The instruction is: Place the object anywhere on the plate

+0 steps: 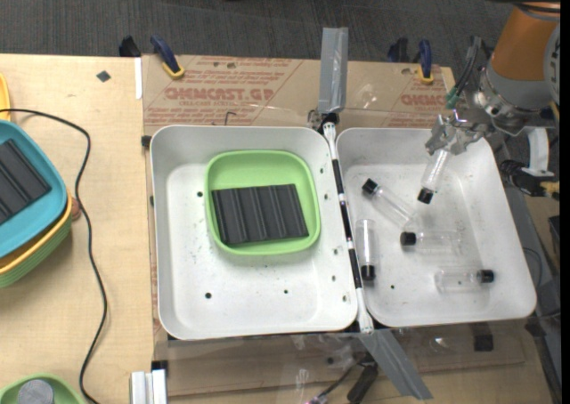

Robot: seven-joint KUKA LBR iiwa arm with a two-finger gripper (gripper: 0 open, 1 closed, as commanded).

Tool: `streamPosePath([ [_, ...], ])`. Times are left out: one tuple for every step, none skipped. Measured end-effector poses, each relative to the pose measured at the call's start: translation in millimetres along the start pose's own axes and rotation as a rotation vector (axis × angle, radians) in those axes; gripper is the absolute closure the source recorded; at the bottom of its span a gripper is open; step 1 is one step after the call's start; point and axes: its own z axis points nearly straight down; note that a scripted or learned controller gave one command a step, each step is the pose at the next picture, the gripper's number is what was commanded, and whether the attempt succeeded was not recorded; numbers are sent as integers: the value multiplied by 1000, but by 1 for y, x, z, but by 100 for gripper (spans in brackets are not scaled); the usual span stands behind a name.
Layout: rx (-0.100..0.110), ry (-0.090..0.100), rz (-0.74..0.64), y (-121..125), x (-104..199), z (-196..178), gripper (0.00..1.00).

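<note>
Your claw (443,146) hangs over the upper part of the right bin (508,215), and a clear tube with a black cap (432,177) shows gripped between its fingers at the top end, dangling cap-down at a slight tilt above the bin floor. So the claw is closed narrow on that tube. The green plate (307,175) sits in the left bin (174,242), toward its upper middle, with a dark ribbed insert (260,214) lying across it. You can see the plate and the held tube are well apart, with the wall between the two bins lying between them. Other clear tubes rest on the right bin's floor: one upright along the left wall (365,251), one angled near the middle (387,202), and one low at the right (463,279). On the tabletop (71,322) at the far left, a stack of blue and yellow trays (36,202) sits beside a black cable (89,242).
</note>
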Motion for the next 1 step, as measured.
streamPosePath([
  [0,0,0,0,0,0,0],
])
